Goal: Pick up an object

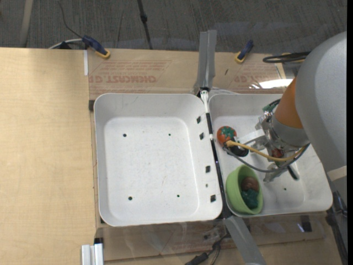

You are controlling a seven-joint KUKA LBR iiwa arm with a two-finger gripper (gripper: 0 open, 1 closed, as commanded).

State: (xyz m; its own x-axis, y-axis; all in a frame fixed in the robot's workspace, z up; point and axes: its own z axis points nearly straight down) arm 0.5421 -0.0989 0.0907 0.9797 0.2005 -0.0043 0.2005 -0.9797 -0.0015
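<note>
In the right bin [309, 195] a small orange-red ball with a green patch [226, 133] lies near the left wall. A green bowl [236, 191] rests in the front left corner, with a dark red and teal item [251, 190] inside it. My gripper [280, 164] is low over the middle of this bin, just right of the ball and above the bowl's far right rim. The grey arm and its orange band [287, 109] hide the bin's back right part.
The left bin [99, 148] sits beside the right one, and their walls meet at a central divider [212, 148]. Brown cardboard [143, 73] with two clamps runs behind the bins. A pale wooden bench top [44, 148] lies to the left.
</note>
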